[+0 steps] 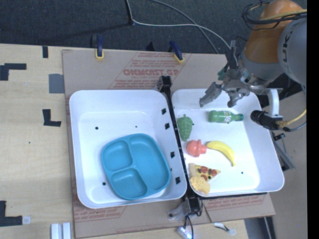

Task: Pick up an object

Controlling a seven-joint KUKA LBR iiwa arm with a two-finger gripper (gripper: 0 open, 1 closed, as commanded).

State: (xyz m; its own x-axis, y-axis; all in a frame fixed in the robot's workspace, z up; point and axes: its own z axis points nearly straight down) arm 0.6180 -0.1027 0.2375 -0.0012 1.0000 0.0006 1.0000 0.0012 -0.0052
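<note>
The gripper (221, 96) hangs at the upper right of the frame, fingers spread and pinching nothing. Just below it lies a green bottle (225, 116) in the right bin (259, 180).

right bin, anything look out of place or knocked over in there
Only mildly: the green bottle lies on its side below the open gripper, and the green pepper rests against the bin's left wall. The banana and pizza slice lie flat, nothing spilled.
</note>
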